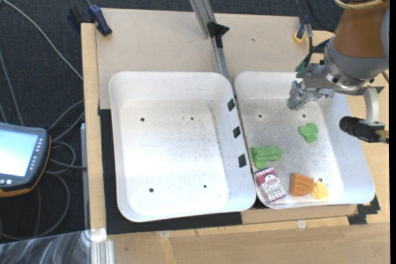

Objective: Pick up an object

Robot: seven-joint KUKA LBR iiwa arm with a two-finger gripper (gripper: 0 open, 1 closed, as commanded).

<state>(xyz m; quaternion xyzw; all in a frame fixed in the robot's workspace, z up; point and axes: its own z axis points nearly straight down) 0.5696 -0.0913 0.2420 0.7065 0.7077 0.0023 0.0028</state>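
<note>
My gripper (pixel 299 98) hangs over the far part of the right bin (pixel 346 151), below the grey arm with its orange band. A small green object (pixel 308 132) lies on the bin floor just in front of it, apart from it. Further left and nearer the front lies a larger green object (pixel 266 154). Along the bin's front edge sit a red and white patterned packet (pixel 270 186), an orange piece (pixel 301 184) and a small yellow piece (pixel 320 191) touching it. I see nothing under the gripper.
The left bin (pixel 124 133) stands beside the right one, with black clips on the shared wall (pixel 236 132). A slanted metal rail (pixel 204 3) runs down to the bins' far edge. A black fitting (pixel 359 127) on the arm overhangs the right bin's right rim.
</note>
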